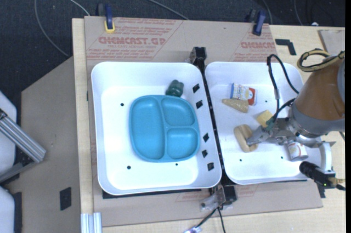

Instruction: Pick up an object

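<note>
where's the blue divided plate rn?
The blue divided plate lies flat in the middle of the left bin, with a small dark green object just beyond its far edge.

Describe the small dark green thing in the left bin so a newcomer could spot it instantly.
Start at the left white bin, which holds a big blue divided plate. Just beyond the plate's far right corner, toward the divider between the bins, sits the small green object. It is dark teal and rounded, far smaller than the plate, and is the one other loose item in that bin.
</note>
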You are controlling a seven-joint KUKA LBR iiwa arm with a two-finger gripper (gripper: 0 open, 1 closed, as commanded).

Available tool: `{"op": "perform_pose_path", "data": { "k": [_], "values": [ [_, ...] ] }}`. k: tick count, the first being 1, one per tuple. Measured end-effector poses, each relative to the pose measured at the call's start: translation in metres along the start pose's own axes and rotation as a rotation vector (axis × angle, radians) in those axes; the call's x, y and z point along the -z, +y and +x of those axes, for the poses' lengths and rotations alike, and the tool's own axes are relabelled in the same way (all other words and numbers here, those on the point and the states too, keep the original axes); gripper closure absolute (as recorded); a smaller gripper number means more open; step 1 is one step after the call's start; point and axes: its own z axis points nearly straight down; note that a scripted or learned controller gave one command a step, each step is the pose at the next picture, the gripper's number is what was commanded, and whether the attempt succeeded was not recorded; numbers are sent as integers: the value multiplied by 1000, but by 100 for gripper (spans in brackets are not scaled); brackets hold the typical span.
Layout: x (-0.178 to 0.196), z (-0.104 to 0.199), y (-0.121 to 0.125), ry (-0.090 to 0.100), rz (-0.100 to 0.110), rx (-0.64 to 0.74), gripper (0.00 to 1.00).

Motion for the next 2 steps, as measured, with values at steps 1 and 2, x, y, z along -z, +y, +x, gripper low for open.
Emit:
{"op": "perform_pose_path", "data": {
  "k": [1, 2],
  "values": [
    [14, 3, 4, 4, -10, 2, 100],
    [69, 13, 10, -4, -5, 3, 100]
  ]
}}
